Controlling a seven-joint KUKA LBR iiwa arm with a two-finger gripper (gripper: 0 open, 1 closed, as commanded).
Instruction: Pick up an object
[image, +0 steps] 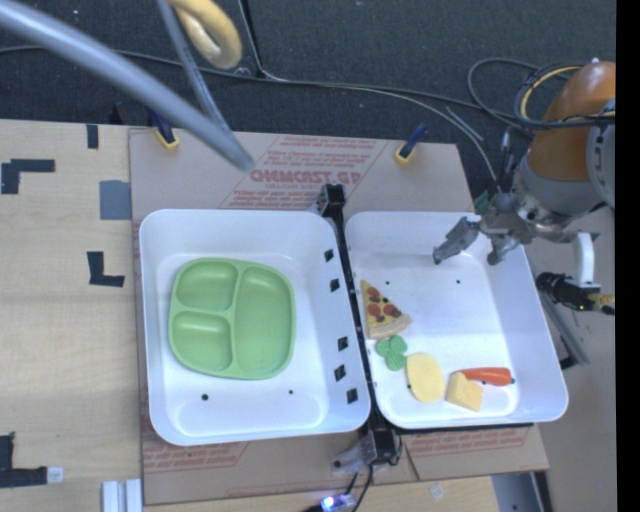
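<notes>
The right bin (470, 310) holds a pizza slice (382, 309), a small green piece (392, 352), a yellow oval piece (424, 377), a cheese wedge (464, 391) and an orange-red carrot-like piece (487, 376). My gripper (472, 246) hangs over the upper right part of this bin, well above and to the right of the pizza slice. Its two fingers (452, 242) are spread apart with nothing between them. A green divided plate (232, 317) lies in the left bin (180, 410).
A black divider with clips (345, 320) runs between the two bins. Cardboard (300, 170) lies under them, with cables at the back and a grey pole (130, 70) crossing the upper left. The arm's grey body with its orange band (570, 120) stands at the right.
</notes>
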